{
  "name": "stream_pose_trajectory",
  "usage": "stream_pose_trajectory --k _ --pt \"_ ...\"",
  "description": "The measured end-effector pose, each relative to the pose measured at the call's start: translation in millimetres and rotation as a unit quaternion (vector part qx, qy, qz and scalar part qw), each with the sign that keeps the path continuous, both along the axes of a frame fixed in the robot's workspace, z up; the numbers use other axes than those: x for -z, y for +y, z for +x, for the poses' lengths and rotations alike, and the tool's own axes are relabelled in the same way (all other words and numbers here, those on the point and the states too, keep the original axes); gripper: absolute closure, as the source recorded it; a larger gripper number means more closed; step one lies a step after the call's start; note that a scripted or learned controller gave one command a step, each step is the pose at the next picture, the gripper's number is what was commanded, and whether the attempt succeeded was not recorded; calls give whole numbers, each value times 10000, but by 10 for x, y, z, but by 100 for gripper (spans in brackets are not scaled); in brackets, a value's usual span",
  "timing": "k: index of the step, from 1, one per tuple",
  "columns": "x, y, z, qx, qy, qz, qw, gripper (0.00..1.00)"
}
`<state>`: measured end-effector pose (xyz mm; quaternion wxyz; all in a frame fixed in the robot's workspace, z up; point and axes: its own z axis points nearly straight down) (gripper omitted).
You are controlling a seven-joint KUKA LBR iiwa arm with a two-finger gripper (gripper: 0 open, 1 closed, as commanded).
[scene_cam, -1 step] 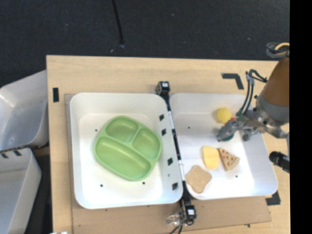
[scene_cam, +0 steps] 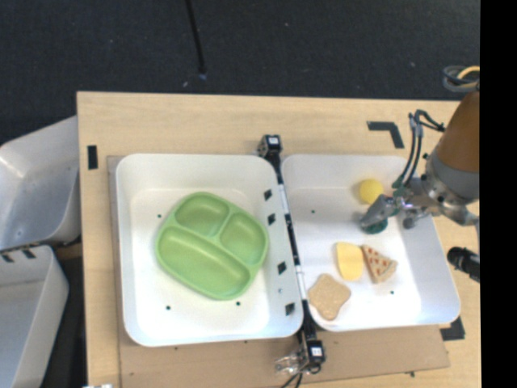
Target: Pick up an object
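Observation:
The right bin [scene_cam: 420,297] holds a small yellow ball [scene_cam: 370,190] near its back, a yellow cheese block [scene_cam: 350,261], a red-and-tan pizza slice [scene_cam: 378,263] beside it, and a tan bread slice [scene_cam: 328,295] at the front left. My gripper [scene_cam: 378,215] comes in from the right and hovers low just in front of and to the right of the yellow ball. Nothing is visibly held.
The left bin [scene_cam: 145,314] holds a green divided plate [scene_cam: 212,245]. A divider with black clips [scene_cam: 284,241] runs between the bins. The arm's orange band [scene_cam: 464,136] and cables [scene_cam: 416,148] sit over the right bin's far right corner.

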<state>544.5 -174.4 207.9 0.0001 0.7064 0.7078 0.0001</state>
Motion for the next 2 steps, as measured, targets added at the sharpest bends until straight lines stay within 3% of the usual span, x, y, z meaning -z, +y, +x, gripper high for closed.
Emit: stream_pose_trajectory --k 2 --pt "1088 -111 17 30 1 -9 10000 0"
